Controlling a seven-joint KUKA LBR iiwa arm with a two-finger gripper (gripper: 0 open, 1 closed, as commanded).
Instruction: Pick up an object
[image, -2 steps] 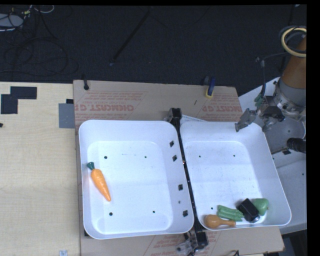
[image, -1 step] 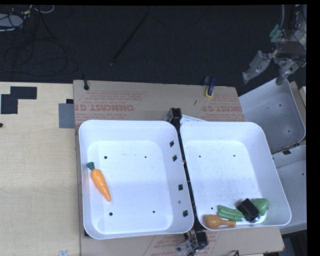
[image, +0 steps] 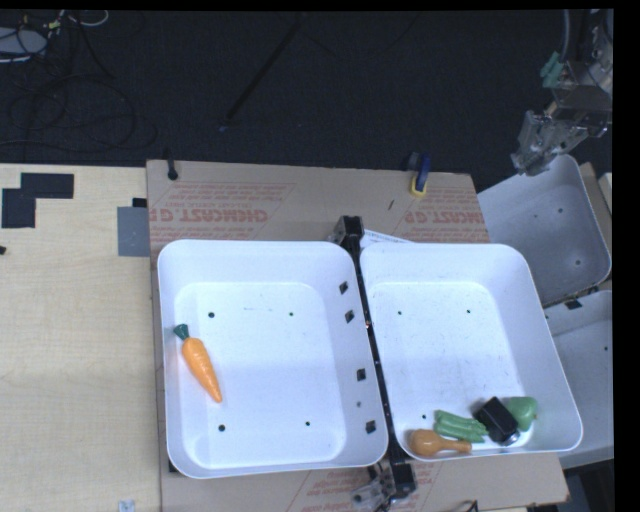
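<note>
An orange carrot with a green top lies near the left wall of the left bin. In the front right corner of the right bin lie a green pea pod, a black block, a green rounded piece and a tan-orange gourd-shaped toy, packed close together. My gripper hangs high at the upper right, beyond the bins' far right corner, well away from every object. Nothing is seen in it.
Both bins rest on a cardboard sheet on a wooden bench. A grey metal plate lies to the right of the right bin, under the gripper. A blue and yellow clamp stands at the cardboard's far edge.
</note>
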